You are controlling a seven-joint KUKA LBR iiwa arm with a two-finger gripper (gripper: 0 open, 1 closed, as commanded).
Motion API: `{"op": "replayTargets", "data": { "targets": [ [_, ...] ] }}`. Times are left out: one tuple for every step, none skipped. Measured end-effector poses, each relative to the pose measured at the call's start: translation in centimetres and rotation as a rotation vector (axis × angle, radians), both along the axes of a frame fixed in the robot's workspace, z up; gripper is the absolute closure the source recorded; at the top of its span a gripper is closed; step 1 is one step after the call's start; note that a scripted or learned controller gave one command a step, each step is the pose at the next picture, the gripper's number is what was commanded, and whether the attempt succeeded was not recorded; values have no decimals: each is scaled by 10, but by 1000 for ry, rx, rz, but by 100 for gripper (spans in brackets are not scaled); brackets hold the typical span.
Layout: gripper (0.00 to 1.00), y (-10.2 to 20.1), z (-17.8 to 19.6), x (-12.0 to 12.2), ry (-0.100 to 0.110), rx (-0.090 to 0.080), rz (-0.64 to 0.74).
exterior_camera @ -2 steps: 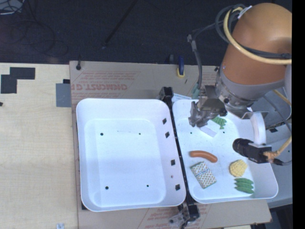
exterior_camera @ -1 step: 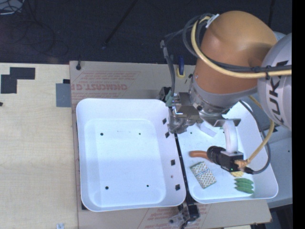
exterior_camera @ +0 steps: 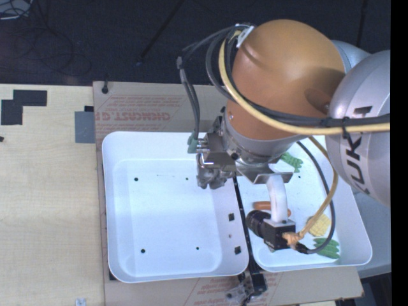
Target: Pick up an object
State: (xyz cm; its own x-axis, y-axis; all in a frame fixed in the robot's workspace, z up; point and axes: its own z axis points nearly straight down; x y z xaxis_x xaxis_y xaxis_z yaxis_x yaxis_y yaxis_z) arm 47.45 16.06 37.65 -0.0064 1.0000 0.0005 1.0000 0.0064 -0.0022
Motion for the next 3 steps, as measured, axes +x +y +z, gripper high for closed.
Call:
{"op": "replayTargets", "data": {
  "targets": [
    [100, -19, 46, 96, -8, -1, -8],
    [100, -55, -151, 57, 17, -5, -10],
    [100, -14, -31, 7, -8, 4, 0]
  ]
}}
